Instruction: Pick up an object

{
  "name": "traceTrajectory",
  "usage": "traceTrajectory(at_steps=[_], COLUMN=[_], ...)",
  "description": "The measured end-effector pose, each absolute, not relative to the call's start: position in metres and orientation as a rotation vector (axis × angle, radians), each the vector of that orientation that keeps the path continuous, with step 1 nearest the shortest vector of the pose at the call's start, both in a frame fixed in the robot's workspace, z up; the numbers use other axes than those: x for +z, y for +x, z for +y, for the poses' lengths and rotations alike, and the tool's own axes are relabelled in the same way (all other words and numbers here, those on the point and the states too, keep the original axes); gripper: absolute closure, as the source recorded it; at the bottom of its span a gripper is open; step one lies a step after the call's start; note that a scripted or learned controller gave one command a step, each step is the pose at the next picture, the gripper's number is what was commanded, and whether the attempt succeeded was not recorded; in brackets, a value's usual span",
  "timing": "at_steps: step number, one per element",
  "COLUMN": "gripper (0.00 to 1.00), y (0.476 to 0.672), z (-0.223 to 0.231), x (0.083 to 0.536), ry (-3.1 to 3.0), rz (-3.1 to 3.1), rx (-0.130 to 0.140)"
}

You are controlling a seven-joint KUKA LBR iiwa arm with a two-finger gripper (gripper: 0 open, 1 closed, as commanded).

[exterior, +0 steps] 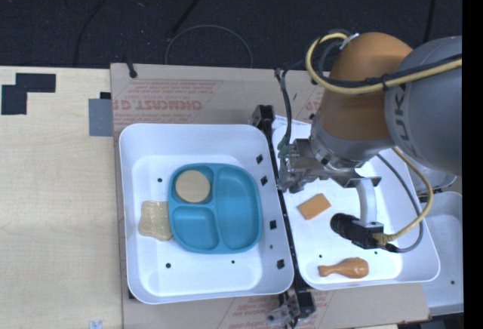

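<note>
Camera view, lower right of frame: tan plastic drumstick-shaped toy [344,269] lying flat in right white bin [423,263], likely light, stiff, slippery; best pinched across narrow neck. Further up, orange flat square piece [313,206], thin, hard to pinch. Left white bin [143,146]: blue three-compartment plastic plate [226,218], round beige disc [192,186] in upper-left compartment, pale yellow spongy chunk [155,219] touching plate's left edge. Gripper [290,173] at bins' divider, hidden under wrist; state impossible to tell.

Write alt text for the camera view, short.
A grey and orange robot arm reaches from the right over the right white bin, which holds an orange square piece and a toy drumstick. The left white bin holds a blue divided plate with a round tan item in one compartment, and a pale yellowish piece beside the plate.
</note>
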State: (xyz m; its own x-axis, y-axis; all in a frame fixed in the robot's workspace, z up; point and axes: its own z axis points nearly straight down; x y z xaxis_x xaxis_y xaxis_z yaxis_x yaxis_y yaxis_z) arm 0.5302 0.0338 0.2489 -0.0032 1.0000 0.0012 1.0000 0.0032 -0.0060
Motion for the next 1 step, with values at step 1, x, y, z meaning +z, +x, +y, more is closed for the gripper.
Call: traceTrajectory(at_steps=[1], gripper=[1.00], y=[0.5135], z=[0.0906], x=[0.2356], ry=[-2.213], rz=[-2.222], rx=[0.005])
